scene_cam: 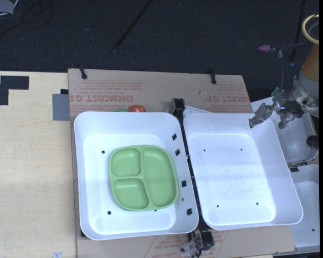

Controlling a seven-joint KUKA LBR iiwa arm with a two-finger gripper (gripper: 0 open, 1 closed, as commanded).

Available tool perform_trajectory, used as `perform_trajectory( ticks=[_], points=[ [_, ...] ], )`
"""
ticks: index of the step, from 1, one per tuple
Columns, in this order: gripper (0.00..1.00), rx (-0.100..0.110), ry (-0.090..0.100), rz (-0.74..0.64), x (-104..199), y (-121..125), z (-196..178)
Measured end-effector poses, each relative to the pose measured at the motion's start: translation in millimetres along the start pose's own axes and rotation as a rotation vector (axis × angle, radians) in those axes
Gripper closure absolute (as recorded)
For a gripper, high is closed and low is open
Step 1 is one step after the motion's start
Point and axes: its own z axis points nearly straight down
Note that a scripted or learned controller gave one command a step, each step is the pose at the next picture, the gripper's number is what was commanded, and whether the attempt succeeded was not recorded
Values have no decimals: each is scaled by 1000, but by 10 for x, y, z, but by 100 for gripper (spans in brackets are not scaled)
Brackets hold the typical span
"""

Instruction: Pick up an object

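Note:
A light green plate (144,177) with three compartments lies flat in the middle of the left bin (91,144). My gripper (271,119) hangs above the far right corner of the right bin (282,198), well away from the plate. Its two dark fingers (257,119) are spread apart and open, with nothing between them.
A small red-orange object (137,109) and a bit of green (120,110) peek out behind the far rim of the left bin, on the cardboard sheet (151,90). A black clip strip (184,160) joins the two bins. The grey and orange arm (311,74) stands at the right edge.

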Motion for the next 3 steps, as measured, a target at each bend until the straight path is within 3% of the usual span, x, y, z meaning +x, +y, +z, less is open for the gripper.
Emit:
perform_trajectory(
  ticks=[3],
  points=[
    [0, 4, 1, 0, 130, -50, 1570]
  ],
)
